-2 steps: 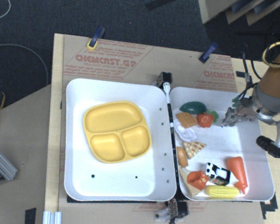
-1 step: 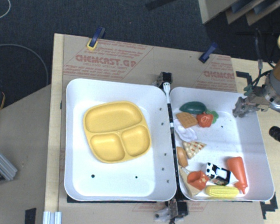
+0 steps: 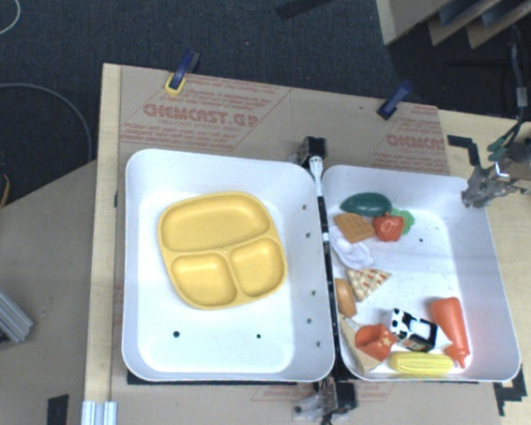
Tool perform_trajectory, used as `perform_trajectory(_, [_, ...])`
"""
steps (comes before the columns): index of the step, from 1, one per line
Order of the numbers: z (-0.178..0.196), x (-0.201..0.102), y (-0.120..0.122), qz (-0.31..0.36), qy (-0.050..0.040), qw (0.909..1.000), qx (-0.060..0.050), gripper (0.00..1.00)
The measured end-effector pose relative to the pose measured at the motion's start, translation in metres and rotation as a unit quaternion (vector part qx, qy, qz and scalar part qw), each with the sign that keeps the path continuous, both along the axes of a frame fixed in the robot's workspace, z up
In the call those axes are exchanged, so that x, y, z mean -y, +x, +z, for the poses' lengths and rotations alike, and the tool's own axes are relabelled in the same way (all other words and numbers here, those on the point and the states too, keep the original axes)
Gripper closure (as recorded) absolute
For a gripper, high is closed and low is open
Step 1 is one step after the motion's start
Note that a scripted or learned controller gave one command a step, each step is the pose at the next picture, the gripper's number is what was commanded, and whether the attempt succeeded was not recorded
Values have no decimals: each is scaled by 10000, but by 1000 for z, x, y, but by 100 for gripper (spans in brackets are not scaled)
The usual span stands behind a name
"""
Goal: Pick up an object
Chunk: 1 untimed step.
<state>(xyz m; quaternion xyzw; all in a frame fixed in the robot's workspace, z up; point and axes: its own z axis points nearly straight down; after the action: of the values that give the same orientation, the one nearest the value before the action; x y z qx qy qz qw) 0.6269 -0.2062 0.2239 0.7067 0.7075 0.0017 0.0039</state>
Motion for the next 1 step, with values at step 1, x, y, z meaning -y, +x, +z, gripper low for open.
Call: perform_trajectory(1, [2, 0, 1, 3, 5, 10000, -20, 100])
